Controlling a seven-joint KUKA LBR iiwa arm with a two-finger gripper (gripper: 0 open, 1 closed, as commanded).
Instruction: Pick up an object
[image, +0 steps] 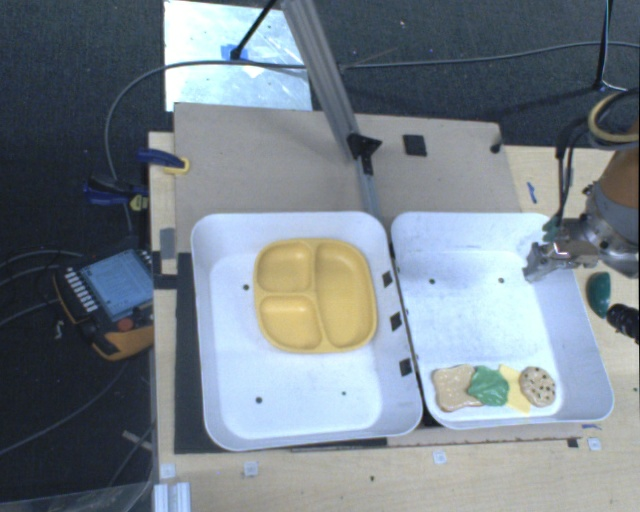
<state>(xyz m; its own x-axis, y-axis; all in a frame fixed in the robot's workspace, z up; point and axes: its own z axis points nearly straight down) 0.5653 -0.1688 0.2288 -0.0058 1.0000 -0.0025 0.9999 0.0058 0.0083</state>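
A yellow divided plate (315, 295) lies in the left bin (230, 400). Along the front wall of the right bin (480, 300) sit a toast slice (453, 387), a green leafy piece (489, 385), a yellow cheese slice (514, 392) and a chocolate-chip cookie (538, 385), close together. My gripper (545, 260) hovers at the right bin's far right edge, well behind the food pieces. Nothing shows between its fingers.
A slanted metal pole (330, 90) crosses above the back of the bench. Black clips (398, 320) sit along the seam between the bins. A handheld pendant (110, 300) and cables lie on the floor at left. A teal object (598, 292) rests just outside the right bin.
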